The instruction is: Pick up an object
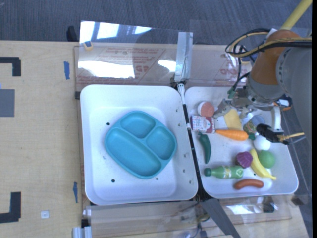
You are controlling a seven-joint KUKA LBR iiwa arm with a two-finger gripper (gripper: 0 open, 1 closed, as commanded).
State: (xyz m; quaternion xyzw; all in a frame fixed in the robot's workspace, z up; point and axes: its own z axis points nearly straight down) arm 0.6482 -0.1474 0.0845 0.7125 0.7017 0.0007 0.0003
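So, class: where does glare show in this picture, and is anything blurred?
Camera view: glare whitens the clear panel behind the left bin; the blue plate and toy carrot look sharp; the gripper by the arm's wrist is soft, hard to read.

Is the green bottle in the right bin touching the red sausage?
Apart. The camera view shows the green bottle lying above the red sausage, with a strip of white bin floor visible between them.

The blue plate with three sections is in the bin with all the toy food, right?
Not quite. The camera view shows the blue plate lying alone in the left bin. The toy food, like the carrot and banana, is in the right bin.
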